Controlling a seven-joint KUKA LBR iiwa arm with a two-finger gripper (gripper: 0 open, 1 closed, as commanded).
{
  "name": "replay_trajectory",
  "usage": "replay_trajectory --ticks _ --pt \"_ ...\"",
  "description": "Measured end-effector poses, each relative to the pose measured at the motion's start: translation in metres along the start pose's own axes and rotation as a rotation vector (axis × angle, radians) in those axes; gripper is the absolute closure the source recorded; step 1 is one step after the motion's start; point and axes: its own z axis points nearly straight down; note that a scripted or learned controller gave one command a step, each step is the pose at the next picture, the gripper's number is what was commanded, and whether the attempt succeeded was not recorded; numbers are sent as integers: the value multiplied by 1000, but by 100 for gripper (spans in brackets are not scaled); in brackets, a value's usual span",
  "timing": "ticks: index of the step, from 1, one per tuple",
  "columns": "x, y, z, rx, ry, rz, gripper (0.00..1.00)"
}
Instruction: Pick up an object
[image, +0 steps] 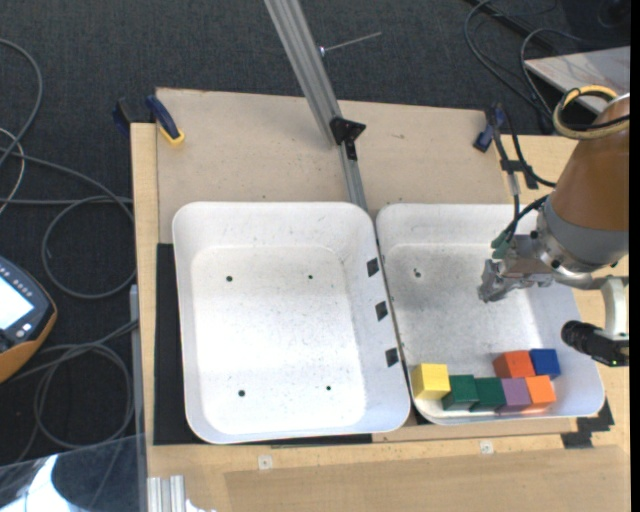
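Note:
Several small blocks lie clustered along the near edge of the right bin (455, 245): a yellow block (432, 379), two green blocks (475, 391), a purple block (515, 394), an orange block (541, 390), a red block (516, 364) and a blue block (545, 361). My gripper (495, 284) hangs over the middle of the right bin, apart from the blocks and some way behind them. Nothing shows in it. The arm reaches in from the right.
The left bin (270, 320) sits beside the right one, with a divider ridge between them. A slanted metal rail (320, 95) runs from the top down to the bins' back junction. Blue clamps (165, 120) hold the bench board's back corners.

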Motion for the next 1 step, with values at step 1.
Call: replay_trajectory --ticks 1 --pt "49 -1 -14 4 3 -4 100"
